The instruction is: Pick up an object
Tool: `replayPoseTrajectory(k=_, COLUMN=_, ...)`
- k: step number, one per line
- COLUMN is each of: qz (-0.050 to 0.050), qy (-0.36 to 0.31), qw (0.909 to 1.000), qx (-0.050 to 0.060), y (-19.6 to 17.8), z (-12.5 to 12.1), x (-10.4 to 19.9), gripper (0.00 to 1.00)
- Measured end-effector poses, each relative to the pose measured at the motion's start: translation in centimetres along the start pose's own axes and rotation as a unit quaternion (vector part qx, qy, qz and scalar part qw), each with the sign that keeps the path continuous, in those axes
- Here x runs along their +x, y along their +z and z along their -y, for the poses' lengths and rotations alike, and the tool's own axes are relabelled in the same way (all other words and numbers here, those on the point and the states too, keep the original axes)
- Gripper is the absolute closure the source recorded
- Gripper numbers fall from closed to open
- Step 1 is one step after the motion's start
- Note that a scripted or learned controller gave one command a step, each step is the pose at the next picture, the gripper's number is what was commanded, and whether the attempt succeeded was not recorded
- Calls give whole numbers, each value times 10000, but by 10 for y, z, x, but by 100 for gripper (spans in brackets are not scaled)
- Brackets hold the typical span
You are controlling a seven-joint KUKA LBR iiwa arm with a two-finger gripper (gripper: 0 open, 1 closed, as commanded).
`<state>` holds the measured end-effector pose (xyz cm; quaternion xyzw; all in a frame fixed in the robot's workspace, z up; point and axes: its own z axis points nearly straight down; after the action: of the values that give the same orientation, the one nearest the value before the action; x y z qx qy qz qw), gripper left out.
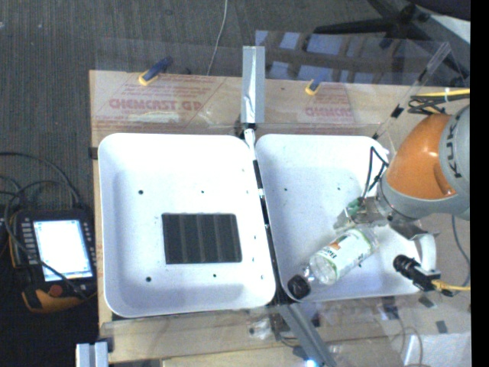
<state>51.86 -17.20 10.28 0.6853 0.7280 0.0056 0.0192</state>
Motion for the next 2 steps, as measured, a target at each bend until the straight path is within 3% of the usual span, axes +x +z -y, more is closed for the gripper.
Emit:
replayPoseTrajectory(k=1, qz=-91, qy=-134, qw=9998, qx=121, y=10, z=-33, x=-4, gripper=100)
replayPoseTrajectory(k=2, qz=-90, qy=-141, qw=9998, qx=125, y=11, z=-33, x=-3, gripper=0)
